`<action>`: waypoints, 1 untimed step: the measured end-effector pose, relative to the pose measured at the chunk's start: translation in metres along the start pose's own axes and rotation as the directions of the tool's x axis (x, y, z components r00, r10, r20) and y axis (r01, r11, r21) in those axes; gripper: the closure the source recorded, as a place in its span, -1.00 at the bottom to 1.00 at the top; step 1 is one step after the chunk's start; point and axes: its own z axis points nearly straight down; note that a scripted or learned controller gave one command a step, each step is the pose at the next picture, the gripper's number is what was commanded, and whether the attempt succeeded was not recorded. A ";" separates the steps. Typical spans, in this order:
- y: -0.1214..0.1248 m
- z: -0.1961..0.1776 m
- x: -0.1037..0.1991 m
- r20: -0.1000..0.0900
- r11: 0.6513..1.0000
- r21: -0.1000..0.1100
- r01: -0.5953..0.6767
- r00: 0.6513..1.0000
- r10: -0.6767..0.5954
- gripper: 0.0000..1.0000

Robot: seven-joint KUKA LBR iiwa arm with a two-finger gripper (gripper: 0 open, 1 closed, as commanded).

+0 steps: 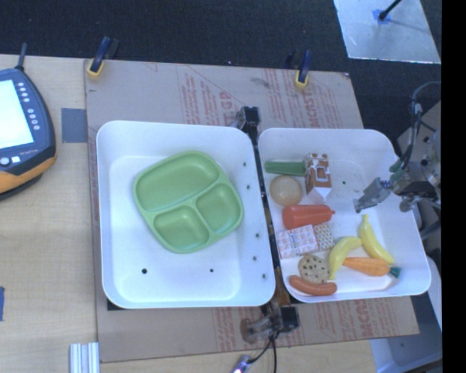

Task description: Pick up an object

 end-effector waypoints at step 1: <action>-0.006 0.156 -0.016 0.003 1.000 -0.008 0.001 1.000 -0.001 -1.00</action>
